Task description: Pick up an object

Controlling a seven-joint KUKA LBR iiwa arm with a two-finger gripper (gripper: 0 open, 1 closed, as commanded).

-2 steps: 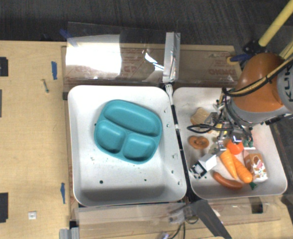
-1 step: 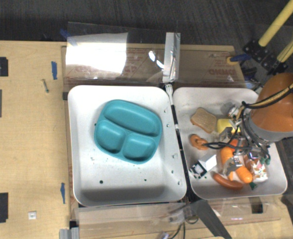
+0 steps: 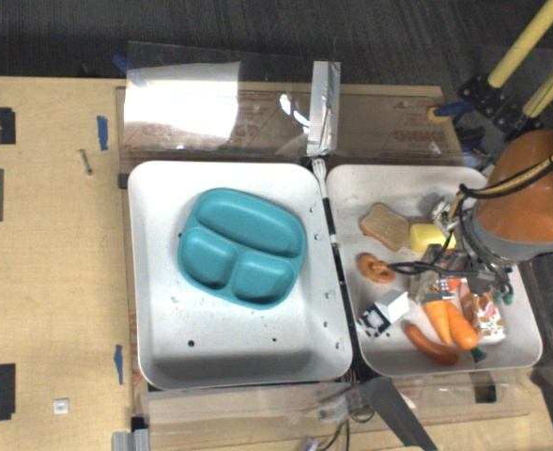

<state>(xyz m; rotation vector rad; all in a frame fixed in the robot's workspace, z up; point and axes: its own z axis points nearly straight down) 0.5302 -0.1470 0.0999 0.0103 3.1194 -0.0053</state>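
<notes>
The right bin (image 3: pixel 523 344) holds several toy foods: a tan bread slice (image 3: pixel 385 225), a yellow piece (image 3: pixel 426 237), an orange pretzel-like ring (image 3: pixel 377 270), an orange carrot (image 3: pixel 450 321), a reddish-brown sausage (image 3: pixel 428 342), a small black-and-white item (image 3: pixel 376 318) and a red-and-white packet (image 3: pixel 487 319). My gripper (image 3: pixel 456 269) hangs low over the middle of this bin, just above the carrot and right of the yellow piece. Cables and the wrist hide much of it. The arm's orange band (image 3: pixel 529 197) sits over the bin's right side.
The left bin (image 3: pixel 154 280) carries a teal divided plate (image 3: pixel 241 245). A clear divider strip (image 3: pixel 323 111) stands behind the two bins. Tan bench surface (image 3: pixel 41 271) lies to the left. Yellow poles (image 3: pixel 529 31) rise at the top right.
</notes>
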